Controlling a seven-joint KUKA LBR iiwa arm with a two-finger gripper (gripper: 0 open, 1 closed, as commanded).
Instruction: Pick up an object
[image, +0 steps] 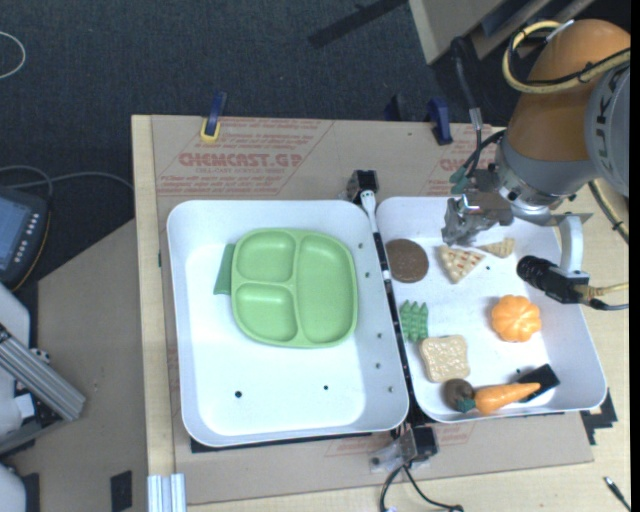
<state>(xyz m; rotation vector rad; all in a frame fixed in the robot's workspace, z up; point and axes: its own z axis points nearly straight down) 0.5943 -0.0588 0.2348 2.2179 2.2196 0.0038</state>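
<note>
The gripper (462, 232) was positioned over the waffle (460, 263) near the right bin's (585, 350) far edge; its grip state could not be determined. A centred descent was advised, the cookie (407, 260) alongside being avoided.

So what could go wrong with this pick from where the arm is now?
Two risks, both judgements:

1. The pincer hangs over a tight cluster: the waffle wedge, the brown disc and a cracker piece lie close together, so it could nudge a neighbour or catch two things.

2. The waffle wedge lies flat on the right bin floor, giving little edge to grip, so a closing pinch may slide off.
</note>
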